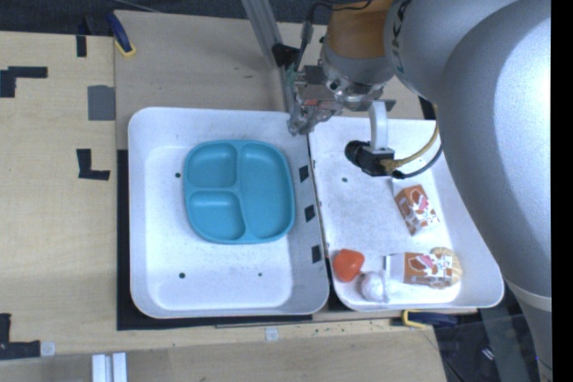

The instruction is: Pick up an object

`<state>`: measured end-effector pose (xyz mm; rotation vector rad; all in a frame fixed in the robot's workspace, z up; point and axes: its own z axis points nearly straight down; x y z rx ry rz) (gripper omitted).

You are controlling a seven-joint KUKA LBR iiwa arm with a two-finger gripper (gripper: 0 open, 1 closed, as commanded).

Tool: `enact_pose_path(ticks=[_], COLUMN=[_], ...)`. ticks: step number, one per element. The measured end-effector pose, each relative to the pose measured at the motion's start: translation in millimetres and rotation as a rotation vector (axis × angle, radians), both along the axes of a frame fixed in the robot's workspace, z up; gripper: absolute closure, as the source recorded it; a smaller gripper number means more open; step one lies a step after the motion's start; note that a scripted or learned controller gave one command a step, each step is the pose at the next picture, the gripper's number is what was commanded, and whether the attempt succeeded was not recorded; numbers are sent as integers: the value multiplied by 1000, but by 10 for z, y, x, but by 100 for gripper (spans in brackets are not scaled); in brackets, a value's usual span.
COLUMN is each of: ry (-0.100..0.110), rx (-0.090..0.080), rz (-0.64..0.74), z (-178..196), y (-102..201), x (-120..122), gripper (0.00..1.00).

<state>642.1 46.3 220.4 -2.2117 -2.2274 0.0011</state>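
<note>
While the gripper [303, 123] hovers at the bins' far shared rim, I can't tell its state.
Left bin [152, 219]: blue divided tray [239, 191], open floor around it. Right bin [474, 282]: two snack packets [417, 208] [432, 267], an orange ball [348, 263] and a white piece [372, 285] crowd the near edge.

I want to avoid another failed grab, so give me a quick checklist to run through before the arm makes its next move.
1. Gripper position: above the divide at the bins' far edge, not over any object. Not ok.
2. Something between the fingers: cannot tell.
3. Targets available: orange piece, white piece, two snack packets in the right bin. Ok.
4. Spacing: the white piece sits against the orange piece and the near packet. Not ok.
5. Blue divided plate lies flat in the left bin. Ok.
</note>
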Motion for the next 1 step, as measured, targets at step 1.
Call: enact_pose_path(ticks=[1], ry=[-1], rx=[0], rz=[0], z=[-61], y=[546], x=[-28], gripper=[100])
